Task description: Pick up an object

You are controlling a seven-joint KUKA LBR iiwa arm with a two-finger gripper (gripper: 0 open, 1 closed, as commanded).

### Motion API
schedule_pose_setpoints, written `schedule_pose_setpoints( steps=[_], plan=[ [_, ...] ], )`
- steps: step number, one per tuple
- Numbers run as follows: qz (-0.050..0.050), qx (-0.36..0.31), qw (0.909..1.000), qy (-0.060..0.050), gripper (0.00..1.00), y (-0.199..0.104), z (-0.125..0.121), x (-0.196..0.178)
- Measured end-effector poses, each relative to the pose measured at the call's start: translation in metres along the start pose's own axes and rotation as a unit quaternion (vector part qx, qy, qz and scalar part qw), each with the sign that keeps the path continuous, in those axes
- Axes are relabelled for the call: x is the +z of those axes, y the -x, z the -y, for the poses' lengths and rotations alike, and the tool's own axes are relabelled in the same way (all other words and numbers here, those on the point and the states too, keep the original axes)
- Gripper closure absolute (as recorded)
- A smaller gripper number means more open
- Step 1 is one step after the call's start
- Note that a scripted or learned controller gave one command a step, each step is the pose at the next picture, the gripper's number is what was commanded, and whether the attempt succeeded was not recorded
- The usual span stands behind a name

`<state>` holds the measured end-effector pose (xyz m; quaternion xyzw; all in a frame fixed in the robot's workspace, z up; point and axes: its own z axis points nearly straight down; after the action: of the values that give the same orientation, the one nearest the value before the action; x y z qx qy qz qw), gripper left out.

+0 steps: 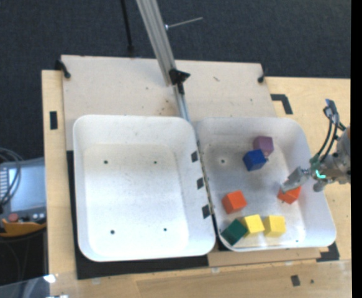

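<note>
Gripper (294, 180) reaches in over the right bin's (317, 228) right edge, just above a red-orange block (289, 195); finger spacing cannot be told, and no block is seen between them. Same bin: purple block (264, 144) touching blue block (254, 159) toward the far edge; orange block (233, 201) mid-bin; green (235, 231) and two yellow blocks (253, 223) (275, 225) along the near edge. Left bin (87, 166) alongside on the tabletop (53, 166).

A robotics lab: a plywood bench (149, 82) bears two white bins (81, 166) holding plain coloured test blocks (254, 160), an aluminium camera mast (156, 33) rises behind them, and a control pendant (19, 194) with cables sits on dark carpet (261, 23).
</note>
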<state>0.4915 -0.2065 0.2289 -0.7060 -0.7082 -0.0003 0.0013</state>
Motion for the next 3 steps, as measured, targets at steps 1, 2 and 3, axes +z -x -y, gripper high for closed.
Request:
schedule_pose_setpoints(
  steps=[1, 2, 3],
  plan=[
    [0.001, 0.000, 1.0000, 0.002, 0.00, 0.000, -0.001, -0.001],
    [0.001, 0.002, 1.0000, -0.002, 0.00, -0.001, 0.005, 0.060],
    [0.003, 0.004, 1.0000, 0.002, 0.00, -0.004, -0.005, 0.109]
  ],
)
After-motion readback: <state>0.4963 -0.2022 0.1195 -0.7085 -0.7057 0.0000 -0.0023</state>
